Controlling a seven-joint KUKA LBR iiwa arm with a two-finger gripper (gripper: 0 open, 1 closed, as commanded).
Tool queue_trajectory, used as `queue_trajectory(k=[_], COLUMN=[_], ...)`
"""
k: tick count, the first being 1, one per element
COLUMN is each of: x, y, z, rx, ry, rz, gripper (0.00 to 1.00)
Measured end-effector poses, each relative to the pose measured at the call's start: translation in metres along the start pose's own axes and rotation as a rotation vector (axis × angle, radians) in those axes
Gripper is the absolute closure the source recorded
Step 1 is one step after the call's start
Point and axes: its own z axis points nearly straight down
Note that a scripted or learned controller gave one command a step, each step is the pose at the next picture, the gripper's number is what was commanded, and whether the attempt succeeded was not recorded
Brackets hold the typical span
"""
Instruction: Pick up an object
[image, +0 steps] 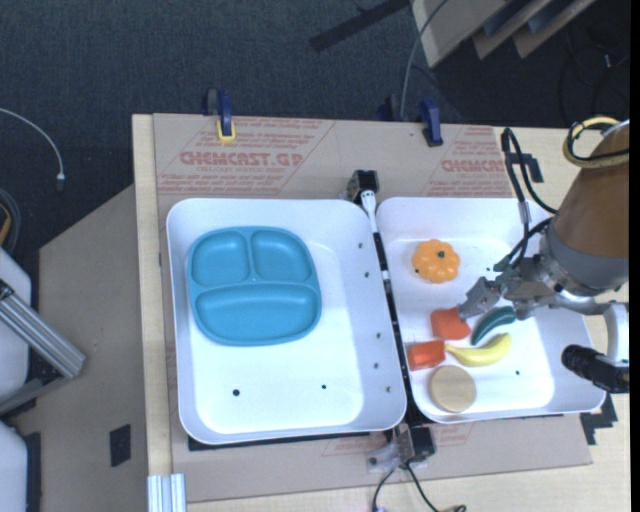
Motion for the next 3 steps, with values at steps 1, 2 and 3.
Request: queue_trajectory(k=[1,2,3], x=[0.0,0.008,0.009], y=[0.003,0.003,0.003], z=[-0.007,0.052,0.105], rx=[-0.014,-0.011,-0.008], ry=[-0.002,0.0,0.0], rz=[-0.004,-0.003,-0.002], gripper=[0.0,0.0,0.0])
